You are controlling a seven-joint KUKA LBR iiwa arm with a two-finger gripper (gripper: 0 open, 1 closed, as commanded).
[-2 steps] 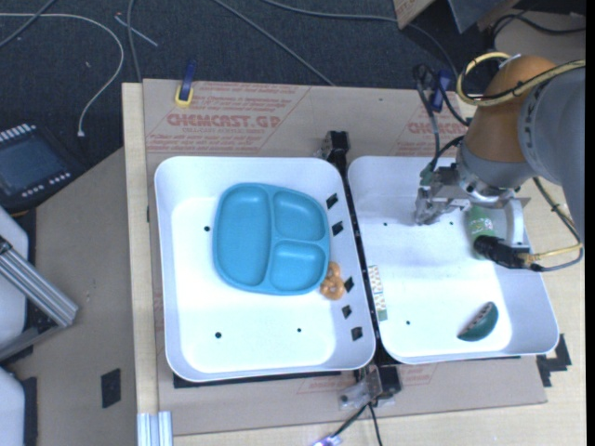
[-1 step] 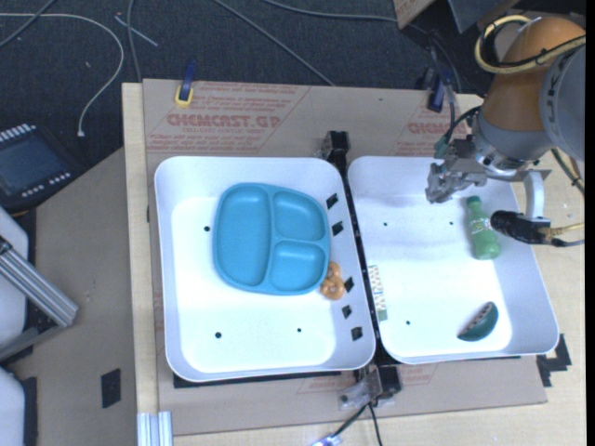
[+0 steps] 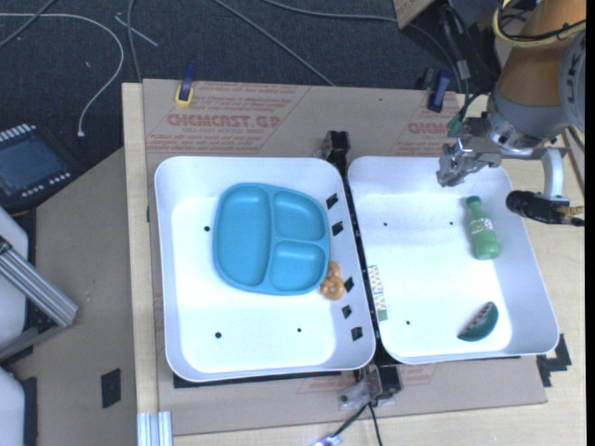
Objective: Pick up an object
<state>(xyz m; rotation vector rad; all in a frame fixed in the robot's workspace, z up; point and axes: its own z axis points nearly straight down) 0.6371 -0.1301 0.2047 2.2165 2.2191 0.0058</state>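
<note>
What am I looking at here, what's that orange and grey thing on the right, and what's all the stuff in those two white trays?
This is one camera fixed above a workbench, looking down at a slant. The orange and grey thing is a robot arm reaching in from the right. At its tip is a small two-finger gripper, hanging over the far edge of the right bin with nothing between its fingers. Its job is to pick up an object. The right bin holds a green bottle lying on its side and a small dark teal piece near the front. The left bin holds a blue divided plate, with a small orange-brown item at its right edge.
</note>
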